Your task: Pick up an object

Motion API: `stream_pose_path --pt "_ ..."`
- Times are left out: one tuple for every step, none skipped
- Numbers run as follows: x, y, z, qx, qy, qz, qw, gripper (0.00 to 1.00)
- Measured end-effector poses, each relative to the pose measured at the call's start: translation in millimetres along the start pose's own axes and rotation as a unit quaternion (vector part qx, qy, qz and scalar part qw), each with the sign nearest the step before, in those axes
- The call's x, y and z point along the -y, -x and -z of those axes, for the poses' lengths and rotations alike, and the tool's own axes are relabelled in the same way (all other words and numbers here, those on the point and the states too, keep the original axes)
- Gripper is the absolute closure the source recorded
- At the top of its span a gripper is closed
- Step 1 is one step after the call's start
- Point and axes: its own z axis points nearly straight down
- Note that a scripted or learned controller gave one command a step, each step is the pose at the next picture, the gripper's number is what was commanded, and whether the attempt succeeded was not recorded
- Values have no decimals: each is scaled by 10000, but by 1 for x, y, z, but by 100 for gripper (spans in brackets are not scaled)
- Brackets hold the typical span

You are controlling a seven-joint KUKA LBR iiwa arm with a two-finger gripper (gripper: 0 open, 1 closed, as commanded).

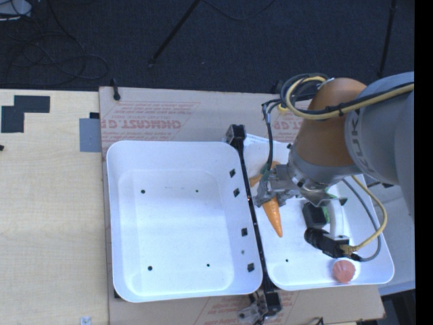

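The arm (382, 137) reaches in from the right and bends down over the right bin (380, 268), its orange band (328, 124) sitting above the wrist. The gripper (268, 193) hangs low over the left part of that bin, just beside the black-edged seam (247, 208) where the two bins meet.

An orange carrot-shaped thing (273, 218) lies directly below the gripper in the view. Its broad end is up against the tool and its pointed tip slants down and to the right, toward the middle of the bin floor. The wrist hides the place where they meet, so the broad end may be touching the gripper or only lying under it. For the same reason I cannot tell whether the gripper is spread, pressed together or pinching the carrot.

A pink ball (344, 270) rests in the near right corner of the same bin, well apart from the gripper. A small green and white thing (332, 212) shows to the right of the carrot, partly covered by the robot's own hardware.

The left bin (123, 181) stands beside the right one on a printed cardboard sheet (145, 117) laid over the pale wooden bench (47, 215).
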Motion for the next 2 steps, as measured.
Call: stream_pose_path --pt "-106 -17 -6 19 -15 -27 10000 100" --pt "-71 -22 -6 19 -64 -55 10000 100"
